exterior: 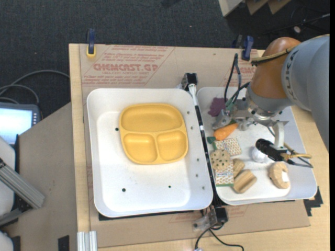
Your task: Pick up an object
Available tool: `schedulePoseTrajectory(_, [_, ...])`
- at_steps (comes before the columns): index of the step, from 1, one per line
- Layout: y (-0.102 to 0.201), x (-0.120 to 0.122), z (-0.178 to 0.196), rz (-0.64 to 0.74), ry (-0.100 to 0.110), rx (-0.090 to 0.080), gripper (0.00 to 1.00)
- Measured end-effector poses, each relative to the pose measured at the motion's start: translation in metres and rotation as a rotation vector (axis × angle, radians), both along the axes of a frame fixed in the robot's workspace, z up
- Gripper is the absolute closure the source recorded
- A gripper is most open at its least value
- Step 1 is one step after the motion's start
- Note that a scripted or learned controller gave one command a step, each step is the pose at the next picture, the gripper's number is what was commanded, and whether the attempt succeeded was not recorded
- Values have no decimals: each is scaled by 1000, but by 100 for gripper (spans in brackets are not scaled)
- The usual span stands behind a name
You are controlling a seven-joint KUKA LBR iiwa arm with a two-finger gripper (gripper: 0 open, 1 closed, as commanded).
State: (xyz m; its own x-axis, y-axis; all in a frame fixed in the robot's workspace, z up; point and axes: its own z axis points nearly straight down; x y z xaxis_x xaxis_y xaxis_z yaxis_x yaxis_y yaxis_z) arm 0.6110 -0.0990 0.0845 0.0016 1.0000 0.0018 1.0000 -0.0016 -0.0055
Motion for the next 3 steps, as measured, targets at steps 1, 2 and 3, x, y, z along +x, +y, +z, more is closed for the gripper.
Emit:
schedulePoseTrajectory(1, [-14,32,1,3,-10,-3,0])
schedulePoseTrajectory(2, [-13,31,11,2,-11,-3,100])
schedulePoseTrajectory(3, [54,-23,106,7,-8,2,100])
